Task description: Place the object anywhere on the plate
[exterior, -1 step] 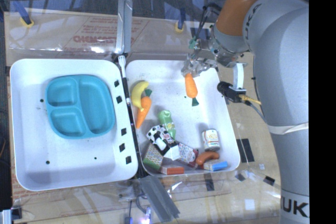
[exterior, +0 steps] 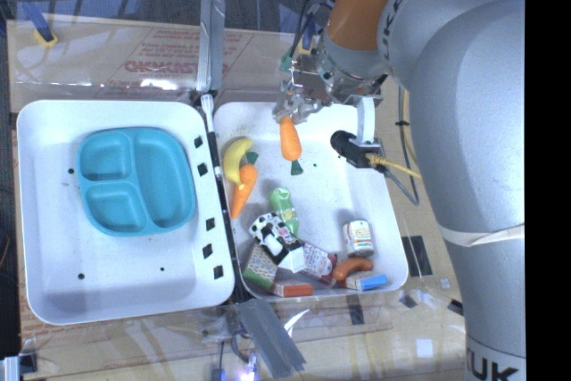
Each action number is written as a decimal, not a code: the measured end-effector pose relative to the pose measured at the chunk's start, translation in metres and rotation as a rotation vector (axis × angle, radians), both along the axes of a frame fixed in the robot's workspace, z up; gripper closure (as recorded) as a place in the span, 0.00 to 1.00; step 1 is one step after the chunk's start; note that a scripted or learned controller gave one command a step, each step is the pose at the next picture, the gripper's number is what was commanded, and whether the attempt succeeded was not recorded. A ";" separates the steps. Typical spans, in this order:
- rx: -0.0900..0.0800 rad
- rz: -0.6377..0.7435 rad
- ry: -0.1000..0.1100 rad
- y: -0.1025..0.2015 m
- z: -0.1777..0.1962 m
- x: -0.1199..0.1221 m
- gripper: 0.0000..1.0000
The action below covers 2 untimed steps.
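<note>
The jaws [exterior: 294, 107] held the top of a smooth orange toy carrot [exterior: 290, 139], which hung upright, long axis vertical, green tip down, above the right white bin [exterior: 384, 219]. The glossy turquoise plate [exterior: 136, 179], with three compartments, lay well apart to the left, in the left bin [exterior: 45, 281].
</note>
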<state>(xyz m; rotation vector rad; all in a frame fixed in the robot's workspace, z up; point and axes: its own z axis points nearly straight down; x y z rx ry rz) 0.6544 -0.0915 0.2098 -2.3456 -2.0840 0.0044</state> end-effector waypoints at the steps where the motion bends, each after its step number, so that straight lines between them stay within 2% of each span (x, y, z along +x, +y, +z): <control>1: 0.000 0.197 0.001 0.074 -0.018 0.002 1.00; 2: 0.000 0.261 0.001 0.066 -0.018 0.002 1.00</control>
